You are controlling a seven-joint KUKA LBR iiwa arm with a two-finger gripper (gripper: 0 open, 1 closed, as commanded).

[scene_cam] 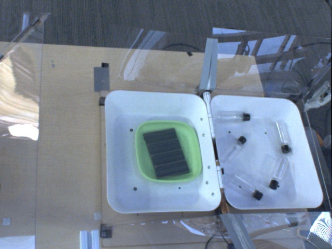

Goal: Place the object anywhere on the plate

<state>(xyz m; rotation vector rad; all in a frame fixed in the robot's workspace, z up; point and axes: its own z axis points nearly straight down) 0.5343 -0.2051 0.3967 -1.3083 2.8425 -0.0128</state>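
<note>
Wooden bench (57, 160) bears two white bins touching along one seam: left bin (118, 154), right bin (305, 154).

Right bin holds five clear vials with black caps, all lying flat and apart:
- vial one (232, 116) at 11 o'clock
- vial two (234, 147) at 9 o'clock
- vial three (281, 134) at 2 o'clock
- vial four (278, 174) at 4 o'clock
- vial five (246, 185) at 7 o'clock

Grey metal bar (209, 66) lies at 12 o'clock from the seam. Small grey tab (101, 79) at 11 o'clock off the left bin.
</note>
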